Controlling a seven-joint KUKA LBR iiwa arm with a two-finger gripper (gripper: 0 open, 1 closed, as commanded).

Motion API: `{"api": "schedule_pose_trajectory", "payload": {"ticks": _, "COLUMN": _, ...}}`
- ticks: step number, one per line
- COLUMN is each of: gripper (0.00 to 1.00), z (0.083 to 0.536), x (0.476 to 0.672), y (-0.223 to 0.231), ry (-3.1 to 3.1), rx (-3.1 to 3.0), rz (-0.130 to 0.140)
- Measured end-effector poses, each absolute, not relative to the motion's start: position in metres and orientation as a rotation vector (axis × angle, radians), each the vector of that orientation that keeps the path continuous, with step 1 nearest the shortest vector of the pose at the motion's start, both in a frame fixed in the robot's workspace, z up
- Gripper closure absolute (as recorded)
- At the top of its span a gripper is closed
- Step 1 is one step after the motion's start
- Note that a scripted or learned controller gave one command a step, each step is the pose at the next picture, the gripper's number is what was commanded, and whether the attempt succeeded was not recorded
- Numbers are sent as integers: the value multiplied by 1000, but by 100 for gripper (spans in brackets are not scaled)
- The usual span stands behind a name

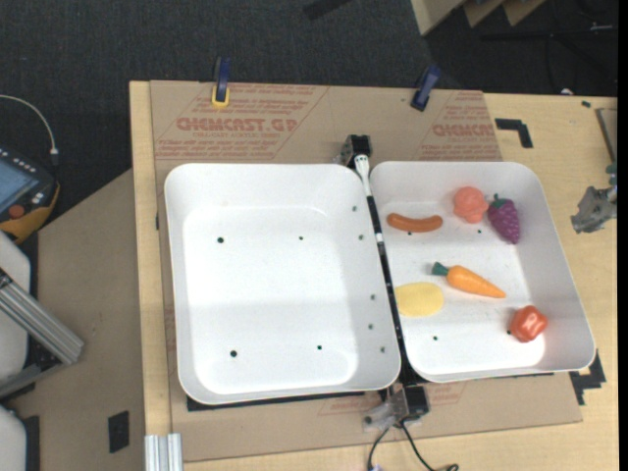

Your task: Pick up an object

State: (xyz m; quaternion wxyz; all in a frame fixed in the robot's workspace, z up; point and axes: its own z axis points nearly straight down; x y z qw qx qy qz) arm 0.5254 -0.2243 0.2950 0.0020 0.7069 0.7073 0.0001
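The right bin [555, 263] holds several toy foods. A brown sausage [414, 223] lies near its left wall. At the far side, a pink round fruit [470, 203] touches a purple grape bunch [505, 219]. In the middle lies an orange carrot [471, 281], with a yellow lemon-like piece [420, 299] to its left. A red pepper [528, 323] sits at the near right. My gripper [593, 207] is a small grey shape at the view's right edge, outside the right bin and beyond its right rim, apart from every object.
The left bin [196, 263] stands beside the right one, and their rims meet along a black clamp strip [378, 253]. Both rest on a cardboard sheet [294, 116] held by blue clips. Grey equipment sits off the bench at the left.
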Motion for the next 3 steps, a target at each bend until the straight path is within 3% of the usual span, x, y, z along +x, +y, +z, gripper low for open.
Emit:
{"api": "schedule_pose_trajectory", "payload": {"ticks": 1, "gripper": 100, "z": 286, "x": 528, "y": -224, "ry": 2223, "rx": 2221, "rz": -2}}
{"api": "schedule_pose_trajectory", "payload": {"ticks": 2, "gripper": 100, "z": 264, "x": 490, "y": -224, "ry": 2222, "rx": 2227, "rz": -3}}
{"api": "schedule_pose_trajectory", "payload": {"ticks": 3, "gripper": 100, "z": 327, "x": 498, "y": -113, "ry": 2232, "rx": 2203, "rz": 11}}
